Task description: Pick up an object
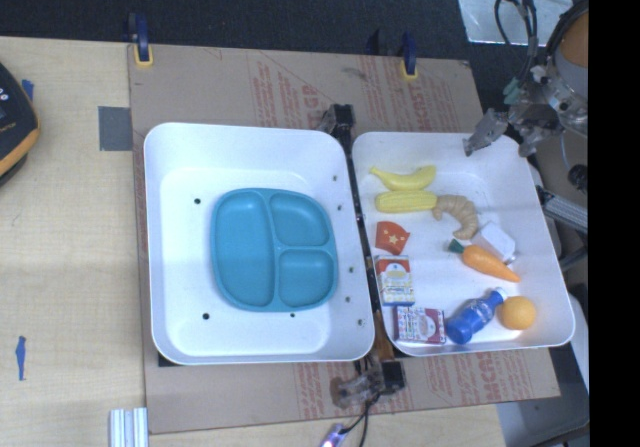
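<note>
My gripper (pixel 502 142) hovers over the far right corner of the right bin (pixel 553 265), its fingers spread open with nothing between them. Below it in that bin lie a yellow banana (pixel 405 176), a corn cob (pixel 405 201), a tan curved piece (pixel 458 215), a red packet (pixel 392 237), a small carton (pixel 397 281), a red and white box (pixel 420 323), a blue bottle (pixel 472 318), an orange (pixel 517 313), a carrot (pixel 488 262) and a white block (pixel 497 238). The nearest of them, the banana, is well to the gripper's left.
The left bin (pixel 170 235) holds a blue divided plate (pixel 272 247). Clamps (pixel 141 40) pin the cardboard sheet at the far edge. Black cables (pixel 515 10) hang near the arm at the upper right. A yellow and black device (pixel 12 120) sits at the left edge.
</note>
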Robot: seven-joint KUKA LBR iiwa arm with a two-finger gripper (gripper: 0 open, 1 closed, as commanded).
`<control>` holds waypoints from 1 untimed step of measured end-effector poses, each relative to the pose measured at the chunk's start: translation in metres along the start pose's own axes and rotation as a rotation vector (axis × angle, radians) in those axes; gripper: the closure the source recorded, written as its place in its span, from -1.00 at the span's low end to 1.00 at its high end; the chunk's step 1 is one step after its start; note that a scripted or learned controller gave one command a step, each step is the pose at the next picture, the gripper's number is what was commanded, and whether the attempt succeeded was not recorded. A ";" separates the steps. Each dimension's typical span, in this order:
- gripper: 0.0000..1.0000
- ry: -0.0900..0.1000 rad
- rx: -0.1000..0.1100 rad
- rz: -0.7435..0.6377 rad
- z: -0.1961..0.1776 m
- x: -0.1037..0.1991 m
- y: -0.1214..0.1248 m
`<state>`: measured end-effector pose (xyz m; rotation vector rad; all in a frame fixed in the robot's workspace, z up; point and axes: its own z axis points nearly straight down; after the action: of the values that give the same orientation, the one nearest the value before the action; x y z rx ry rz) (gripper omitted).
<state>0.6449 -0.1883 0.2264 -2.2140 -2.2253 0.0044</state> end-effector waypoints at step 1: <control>-1.00 -0.006 -0.012 -0.001 0.112 0.000 -0.073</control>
<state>0.5719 -0.1890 0.1146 -2.2219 -2.2354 -0.0014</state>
